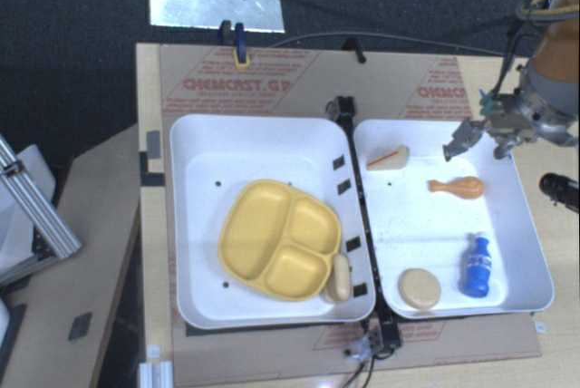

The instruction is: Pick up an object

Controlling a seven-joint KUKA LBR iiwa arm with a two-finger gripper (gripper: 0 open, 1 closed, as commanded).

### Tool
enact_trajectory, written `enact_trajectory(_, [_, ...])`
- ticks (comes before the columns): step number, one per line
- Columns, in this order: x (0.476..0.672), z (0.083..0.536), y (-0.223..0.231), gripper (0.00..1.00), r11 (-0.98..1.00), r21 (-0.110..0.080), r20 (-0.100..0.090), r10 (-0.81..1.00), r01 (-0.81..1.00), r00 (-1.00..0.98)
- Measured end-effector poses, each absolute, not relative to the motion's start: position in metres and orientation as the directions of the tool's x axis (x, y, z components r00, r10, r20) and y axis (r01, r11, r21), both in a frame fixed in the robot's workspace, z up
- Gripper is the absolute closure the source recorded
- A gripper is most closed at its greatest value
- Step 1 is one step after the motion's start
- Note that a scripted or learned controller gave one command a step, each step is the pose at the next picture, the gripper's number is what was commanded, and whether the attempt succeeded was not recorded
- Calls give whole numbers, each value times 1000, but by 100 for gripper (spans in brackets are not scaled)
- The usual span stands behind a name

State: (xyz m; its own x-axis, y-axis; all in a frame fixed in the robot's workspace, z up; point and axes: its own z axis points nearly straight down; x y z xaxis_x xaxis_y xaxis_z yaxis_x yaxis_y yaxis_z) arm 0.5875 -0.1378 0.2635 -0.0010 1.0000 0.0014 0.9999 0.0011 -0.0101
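Note:
My gripper (478,144) hangs over the far right part of the right bin (535,273), its two dark fingers spread apart and nothing between them. Just below it lies an orange-brown drumstick-shaped piece (458,188). A pale wedge with a red edge (388,159) rests at the bin's far left. Near the front stand a blue bottle (477,266) and a round tan disc (420,288).
The left bin (199,160) holds a yellow divided tray (279,238) with a small beige oblong piece (340,277) at its right front corner. A black divider with clips (358,205) runs between the bins. A metal rail (32,205) lies at the left.

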Motion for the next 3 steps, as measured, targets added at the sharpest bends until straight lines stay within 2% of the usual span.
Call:
enact_trajectory(1, [589,270,-137,0,3,1,0,1000,1000,-3])
enact_trajectory(2, [590,207,-135,0,2,-3,1,1000,1000,-2])
enact_trajectory(3, [586,163,-129,0,1,-1,1,1000,1000,-1])
